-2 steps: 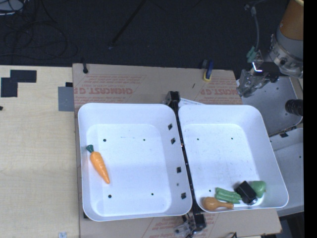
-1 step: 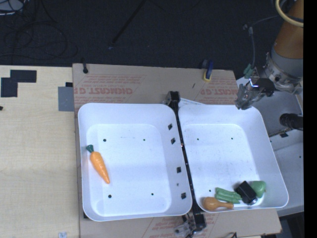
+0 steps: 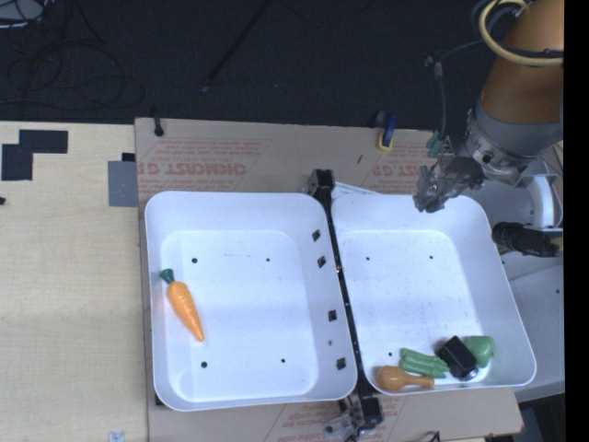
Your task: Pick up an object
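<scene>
The jaws (image 3: 433, 194) are seen above the far right corner of the right bin (image 3: 419, 274), hanging off the grey and orange arm (image 3: 520, 81); whether they are spread or closed cannot be told, as they appear only as a dark blurred cluster, and nothing can be made out between them. No object lies beneath them there. The candidates in the right bin are crowded into its near right corner: a green pod (image 3: 423, 363), a yellow-orange pear-shaped piece (image 3: 401, 378), a black block (image 3: 457, 357) and a green rounded item (image 3: 479, 347), all touching or overlapping one another and pressed against the bin wall. A carrot (image 3: 185, 308) lies alone near the left wall of the left bin (image 3: 235, 293), well apart from everything else. A failed grasp is judged likely if the cluster is targeted, since one item may be nudged aside by another or the wall may be struck. A descent at the present spot would probably close on bare bin floor. The carrot's tapered shape may let it slip out.
</scene>
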`<action>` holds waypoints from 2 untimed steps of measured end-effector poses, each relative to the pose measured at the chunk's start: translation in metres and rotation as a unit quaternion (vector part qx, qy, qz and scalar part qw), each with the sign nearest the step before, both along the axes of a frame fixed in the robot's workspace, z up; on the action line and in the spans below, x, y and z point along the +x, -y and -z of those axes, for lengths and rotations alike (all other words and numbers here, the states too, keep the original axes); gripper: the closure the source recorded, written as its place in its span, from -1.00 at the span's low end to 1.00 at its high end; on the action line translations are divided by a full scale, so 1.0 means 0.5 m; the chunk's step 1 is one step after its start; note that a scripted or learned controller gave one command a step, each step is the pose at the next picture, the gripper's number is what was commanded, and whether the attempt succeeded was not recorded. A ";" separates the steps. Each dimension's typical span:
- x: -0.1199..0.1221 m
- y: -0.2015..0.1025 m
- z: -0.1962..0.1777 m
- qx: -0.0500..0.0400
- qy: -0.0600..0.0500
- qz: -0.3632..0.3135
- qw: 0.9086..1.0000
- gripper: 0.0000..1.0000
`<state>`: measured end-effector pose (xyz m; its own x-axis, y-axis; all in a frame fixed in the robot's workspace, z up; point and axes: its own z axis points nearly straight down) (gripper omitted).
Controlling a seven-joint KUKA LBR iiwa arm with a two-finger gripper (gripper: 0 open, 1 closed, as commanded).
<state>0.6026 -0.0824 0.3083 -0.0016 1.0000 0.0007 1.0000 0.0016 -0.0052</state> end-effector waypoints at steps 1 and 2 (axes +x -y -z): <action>0.019 -0.036 0.075 0.000 -0.001 0.000 1.000 1.00; 0.086 -0.173 -0.015 0.000 0.004 -0.002 1.000 1.00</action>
<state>0.6456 0.0040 0.3158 -0.0056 1.0000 0.0006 1.0000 0.0056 0.0029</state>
